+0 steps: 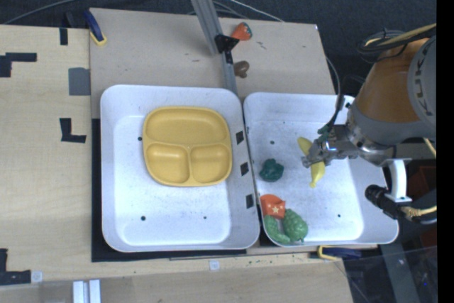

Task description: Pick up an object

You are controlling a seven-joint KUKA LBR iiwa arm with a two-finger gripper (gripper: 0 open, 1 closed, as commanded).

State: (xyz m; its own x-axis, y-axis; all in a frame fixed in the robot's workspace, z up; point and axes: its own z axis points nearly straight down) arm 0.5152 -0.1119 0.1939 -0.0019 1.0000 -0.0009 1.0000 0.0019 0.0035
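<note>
Camera view: grey two-finger gripper sits low in the right white shallow bin, reaching in from 3 o'clock. A yellow banana-shaped toy lies right at the fingertips, touching or between them; can't tell which, nor whether the fingers are apart or closed. At 9 o'clock of it, a dark green lumpy toy. At 7 o'clock, an orange-red toy touching a light green leafy toy. The left white bin holds a yellow three-compartment plastic plate.

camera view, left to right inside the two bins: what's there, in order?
Yellow divided plate in the left bin → dark green object → yellow banana-like object in the right bin → gripper right at the yellow object.
</note>
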